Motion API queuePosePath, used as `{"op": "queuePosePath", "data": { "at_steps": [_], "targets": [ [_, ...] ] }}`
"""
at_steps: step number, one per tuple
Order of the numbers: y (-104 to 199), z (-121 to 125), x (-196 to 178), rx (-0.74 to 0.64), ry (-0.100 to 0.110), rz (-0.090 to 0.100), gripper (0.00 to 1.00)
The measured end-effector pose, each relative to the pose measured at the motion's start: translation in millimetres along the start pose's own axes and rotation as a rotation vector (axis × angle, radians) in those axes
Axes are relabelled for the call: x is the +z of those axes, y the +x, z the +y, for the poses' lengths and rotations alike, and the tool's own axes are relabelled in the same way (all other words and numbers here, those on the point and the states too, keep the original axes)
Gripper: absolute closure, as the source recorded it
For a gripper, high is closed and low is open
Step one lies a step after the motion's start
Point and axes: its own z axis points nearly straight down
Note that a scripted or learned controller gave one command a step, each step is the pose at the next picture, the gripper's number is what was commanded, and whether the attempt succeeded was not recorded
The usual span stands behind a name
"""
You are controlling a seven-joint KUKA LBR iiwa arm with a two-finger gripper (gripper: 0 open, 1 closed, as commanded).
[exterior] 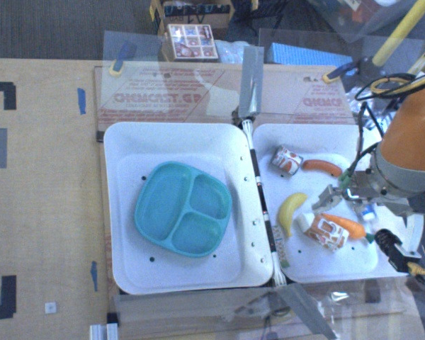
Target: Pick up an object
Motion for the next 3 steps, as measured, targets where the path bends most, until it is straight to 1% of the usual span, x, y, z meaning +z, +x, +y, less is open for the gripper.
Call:
{"op": "queuePosePath", "data": {
  "at_steps": [1, 2, 3],
  "targets": [
    [-57, -2, 79, -0.018, -0.04, -0.009, 0.0],
    [-87, 63, 81, -0.15, -0.008, -0.004, 0.0],
    [-70, 1, 106, -0.242, -0.009, -0.002, 0.0]
  ]
}}
